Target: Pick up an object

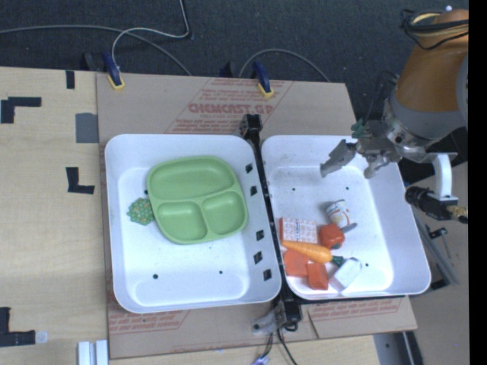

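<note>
Over the right-hand shallow white bin [396, 226], near its upper right corner, hangs the two-finger tool [353, 163], and its grey fingers [333, 161] are spread wide, released, with nothing between them. Behind it rises the grey arm with its orange band [430, 67], reaching in from the right.

Down below the tool, and well apart from it, sits the cluster of things to pick from, gathered in the lower half of that bin. Topmost is a small white cylindrical can [338, 212] lying tilted, and touching it just below is a red pepper-shaped toy [332, 236]. Left of the pepper lies a flat pink-and-white patterned packet [297, 229]. An orange toy carrot [307, 250] stretches across beneath the packet, resting over an orange-red block [294, 264]. A second red block [317, 275] lies beside it, and at the right end of the pile is a white piece with a dark green tip [346, 271].

Across the black divider, the left-hand shallow white bin [125, 204] carries a light green plastic plate with three compartments [198, 198], lying flat. Just beside its left rim, touching it, sits a small green speckled round toy [140, 211].

Both bins rest on a brown cardboard sheet [221, 105], clipped at its far edge by two blue-and-yellow clamps [114, 74], on the pale wooden tabletop [38, 226].
</note>
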